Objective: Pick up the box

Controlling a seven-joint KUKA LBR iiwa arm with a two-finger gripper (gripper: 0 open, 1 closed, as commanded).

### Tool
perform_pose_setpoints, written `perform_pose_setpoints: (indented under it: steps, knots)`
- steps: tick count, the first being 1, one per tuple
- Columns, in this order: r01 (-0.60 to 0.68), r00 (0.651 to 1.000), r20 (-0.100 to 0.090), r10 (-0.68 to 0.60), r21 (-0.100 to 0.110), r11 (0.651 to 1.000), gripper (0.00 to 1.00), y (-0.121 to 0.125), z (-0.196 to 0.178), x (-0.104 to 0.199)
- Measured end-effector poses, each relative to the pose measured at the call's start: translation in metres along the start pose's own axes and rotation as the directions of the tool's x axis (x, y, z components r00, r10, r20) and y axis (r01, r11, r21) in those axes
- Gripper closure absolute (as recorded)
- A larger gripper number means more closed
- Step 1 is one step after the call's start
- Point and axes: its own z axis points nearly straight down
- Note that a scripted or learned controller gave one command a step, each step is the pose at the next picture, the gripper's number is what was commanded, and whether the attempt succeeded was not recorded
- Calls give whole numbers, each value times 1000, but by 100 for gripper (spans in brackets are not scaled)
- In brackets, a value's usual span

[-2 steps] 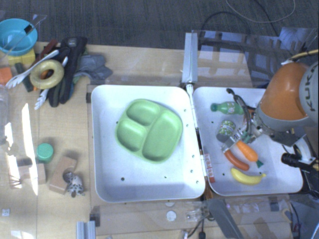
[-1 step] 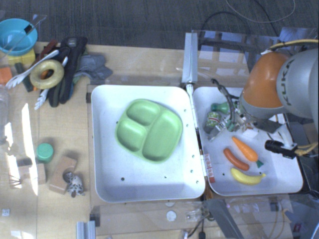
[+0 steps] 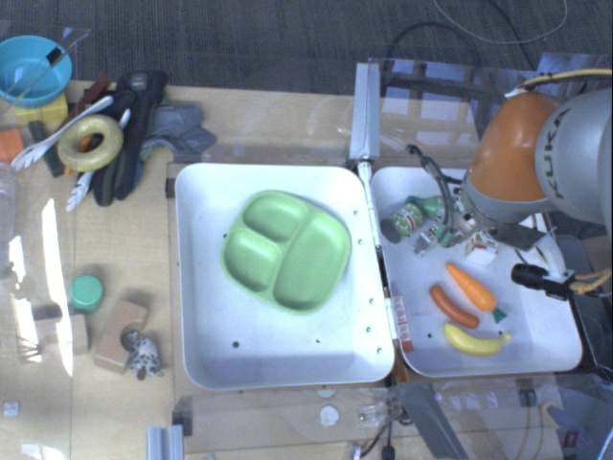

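Note:
The box [image 3: 482, 248] is a small white and red carton in the right bin [image 3: 565, 357], just below the arm's orange band [image 3: 517, 151]. My gripper [image 3: 438, 235] hangs low over the upper middle of that bin, a little to the left of the box. It sits right beside a green can [image 3: 409, 218]. The wrist hides part of the box's top edge, and I see nothing clearly held.
In the right bin, an orange carrot [image 3: 471, 287], a red sausage [image 3: 452, 306] and a yellow banana [image 3: 473, 341] lie below the box. A green divided plate [image 3: 287, 250] lies in the left bin [image 3: 206, 353]. Toys and tools crowd the bench at left.

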Motion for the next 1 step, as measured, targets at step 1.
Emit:
perform_pose_setpoints:
  steps: [1]
  knots:
    - [0, 1000, 0, 0, 0, 1000, 0, 0, 0, 0]
